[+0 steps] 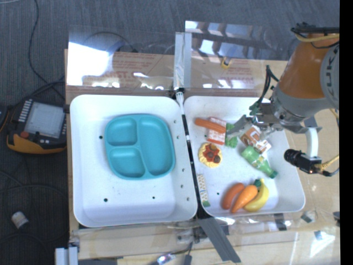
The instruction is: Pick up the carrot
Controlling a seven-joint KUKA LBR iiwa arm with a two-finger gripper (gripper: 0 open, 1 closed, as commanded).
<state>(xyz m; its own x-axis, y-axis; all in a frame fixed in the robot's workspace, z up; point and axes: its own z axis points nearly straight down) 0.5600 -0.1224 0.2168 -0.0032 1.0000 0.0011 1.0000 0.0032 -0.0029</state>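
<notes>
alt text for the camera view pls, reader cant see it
The gripper hovers over the right bin, far from the carrot, which lies by a banana at the bin's near edge. The left bin holds a blue divided plate.

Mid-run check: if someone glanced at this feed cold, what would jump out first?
Probably the blue divided plate, alone in the left bin. Next, the toy food in the right bin: the carrot near the front edge, next to a banana. The end effector hovers over the items toward the back.
</notes>
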